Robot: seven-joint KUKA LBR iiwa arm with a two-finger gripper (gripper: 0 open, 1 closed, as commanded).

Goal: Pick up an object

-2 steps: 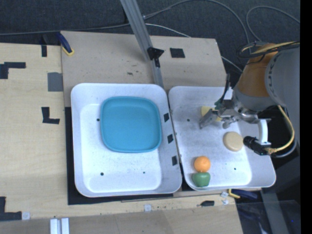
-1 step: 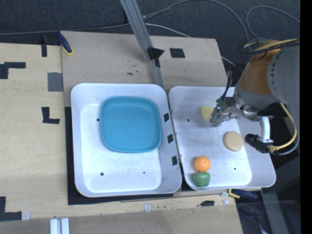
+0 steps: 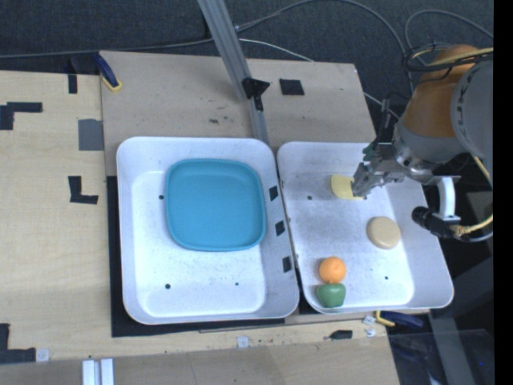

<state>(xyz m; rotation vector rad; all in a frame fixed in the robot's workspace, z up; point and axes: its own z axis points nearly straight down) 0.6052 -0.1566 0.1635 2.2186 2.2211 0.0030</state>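
1. Pale wooden worktop (image 3: pixel 48 239): matt, grain faint, patched with dull black tape.
2. Two shallow white plastic bins (image 3: pixel 140 295) (image 3: pixel 425 287): smooth, slightly glossy, speckled with dark scuffs.
3. Square turquoise plastic plate (image 3: pixel 215 204): smooth, soft sheen.
4. Grey metal end effector (image 3: pixel 367 179): dull finish; orange band (image 3: pixel 437 107) above it glossy.
5. Round beige disc (image 3: pixel 384 233), yellow piece (image 3: pixel 342 187), orange ball (image 3: pixel 332 269), green ball (image 3: pixel 330 294): smooth, matt, plastic-looking.
6. Slanted grey metal bar (image 3: pixel 232 46): brushed.

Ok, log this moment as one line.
pincer at yellow piece | right bin | grasp unconfirmed | blue plate left bin
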